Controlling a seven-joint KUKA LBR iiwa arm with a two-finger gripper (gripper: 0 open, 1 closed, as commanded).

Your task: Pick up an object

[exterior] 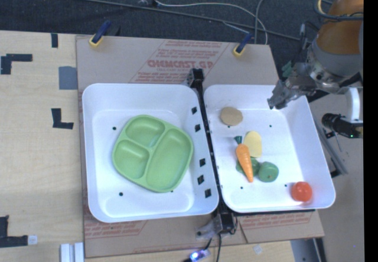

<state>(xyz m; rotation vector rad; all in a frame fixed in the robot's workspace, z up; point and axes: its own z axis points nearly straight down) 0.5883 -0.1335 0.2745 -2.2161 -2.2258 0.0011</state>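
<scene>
Several toys lie in the right bin (313,137), the tan cookie (231,116) nearest the pincer (277,101), whose opening I cannot tell; it should centre over one toy before descending.

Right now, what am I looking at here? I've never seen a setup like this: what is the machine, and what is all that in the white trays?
One camera looks down at a slant on a bench. The grey and orange thing at the right is a robot arm; its gripper, a two-finger claw, hangs over the far corner of the right bin, with nothing seen in it. That bin holds toy food: a tan round piece, a yellow piece, a carrot, a green piece and a red ball. The left bin holds a green divided plate. The arm is meant to pick one thing up.
</scene>
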